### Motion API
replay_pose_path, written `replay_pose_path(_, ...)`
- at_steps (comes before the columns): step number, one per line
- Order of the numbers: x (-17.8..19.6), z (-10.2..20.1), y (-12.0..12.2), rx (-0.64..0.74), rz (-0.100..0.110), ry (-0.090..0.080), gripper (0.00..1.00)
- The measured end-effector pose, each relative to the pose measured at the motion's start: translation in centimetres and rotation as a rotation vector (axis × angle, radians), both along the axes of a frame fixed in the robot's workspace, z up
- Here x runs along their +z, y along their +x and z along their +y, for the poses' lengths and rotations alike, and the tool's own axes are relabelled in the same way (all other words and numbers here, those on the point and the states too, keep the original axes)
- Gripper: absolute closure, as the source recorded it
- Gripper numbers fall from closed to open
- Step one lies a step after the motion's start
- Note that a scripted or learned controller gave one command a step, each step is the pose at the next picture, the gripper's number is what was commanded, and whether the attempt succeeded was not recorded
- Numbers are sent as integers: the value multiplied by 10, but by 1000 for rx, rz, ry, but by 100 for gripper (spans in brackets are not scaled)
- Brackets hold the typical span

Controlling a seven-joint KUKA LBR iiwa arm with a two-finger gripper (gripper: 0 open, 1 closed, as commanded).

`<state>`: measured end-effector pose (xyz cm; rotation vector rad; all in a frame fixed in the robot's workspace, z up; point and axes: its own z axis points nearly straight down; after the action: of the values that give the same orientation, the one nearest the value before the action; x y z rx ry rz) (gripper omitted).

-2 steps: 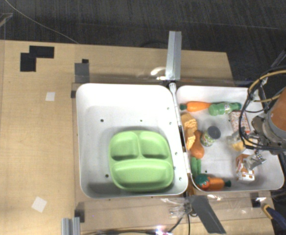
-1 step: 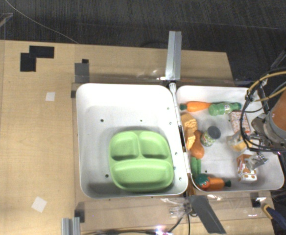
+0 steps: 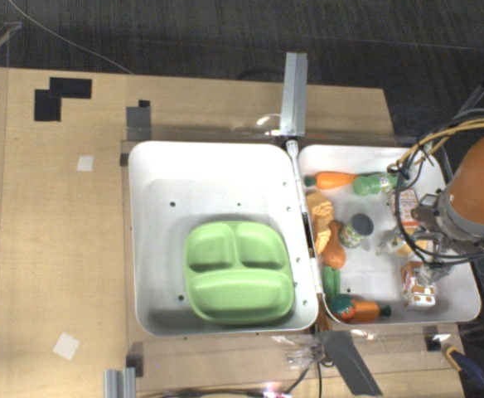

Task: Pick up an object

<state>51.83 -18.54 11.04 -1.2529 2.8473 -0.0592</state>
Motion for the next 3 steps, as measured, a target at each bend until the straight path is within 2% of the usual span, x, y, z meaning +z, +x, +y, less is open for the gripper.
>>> replay_pose_path(1,-19,66,-5,182,20,15,0)
replay_pose_path(2,-21,27,96,189,29,17,0)
replay_pose_path(3,-20,76,48,76,29,22,0)
